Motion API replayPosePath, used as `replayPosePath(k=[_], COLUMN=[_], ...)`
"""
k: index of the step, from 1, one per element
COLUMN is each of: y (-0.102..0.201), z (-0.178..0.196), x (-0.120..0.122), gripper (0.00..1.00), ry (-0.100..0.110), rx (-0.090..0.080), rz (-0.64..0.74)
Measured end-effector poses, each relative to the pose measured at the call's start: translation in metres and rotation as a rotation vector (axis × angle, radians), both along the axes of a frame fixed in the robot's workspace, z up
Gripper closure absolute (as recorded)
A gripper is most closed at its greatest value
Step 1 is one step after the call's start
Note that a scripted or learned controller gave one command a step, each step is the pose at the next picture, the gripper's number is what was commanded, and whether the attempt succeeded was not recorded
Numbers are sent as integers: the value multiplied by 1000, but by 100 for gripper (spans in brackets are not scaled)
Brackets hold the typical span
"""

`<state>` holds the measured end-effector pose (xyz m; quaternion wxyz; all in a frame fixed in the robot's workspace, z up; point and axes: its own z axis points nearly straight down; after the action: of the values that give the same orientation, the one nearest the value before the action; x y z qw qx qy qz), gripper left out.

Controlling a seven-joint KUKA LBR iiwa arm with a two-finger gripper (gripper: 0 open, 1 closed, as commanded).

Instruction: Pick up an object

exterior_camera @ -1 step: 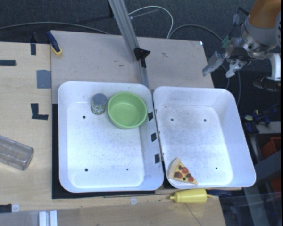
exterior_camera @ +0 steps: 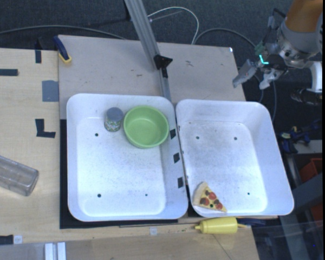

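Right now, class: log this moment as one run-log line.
gripper: above right bin's far edge, jaws open, nothing held | green plastic bowl: left bin

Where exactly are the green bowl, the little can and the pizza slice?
Green bowl [exterior_camera: 145, 126]: camera view, left bin, point on the bowl's inner bottom.
Can [exterior_camera: 114, 119]: camera view, just left of the bowl, point on its side under the lid.
Pizza slice [exterior_camera: 208, 197]: camera view, right bin's near-left corner, point on its topping.

A: Arm [exterior_camera: 303, 10] appearance? 
B: Orange band on top, pale grey wrist housing under it. Small teal-green light glowing on the wrist.

A: Gripper [exterior_camera: 255, 75]? 
B: Grey metal fingers [exterior_camera: 242, 78], slim and angular, on a darker mount. Thin dark cables alongside.
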<state>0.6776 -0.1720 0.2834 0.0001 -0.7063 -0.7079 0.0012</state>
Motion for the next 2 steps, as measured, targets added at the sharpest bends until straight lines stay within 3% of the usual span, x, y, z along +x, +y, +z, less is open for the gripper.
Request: replayPosePath(k=[2], y=[4], z=[-124], x=[-3], gripper=[0], ry=[5], rx=[1], rz=[1])
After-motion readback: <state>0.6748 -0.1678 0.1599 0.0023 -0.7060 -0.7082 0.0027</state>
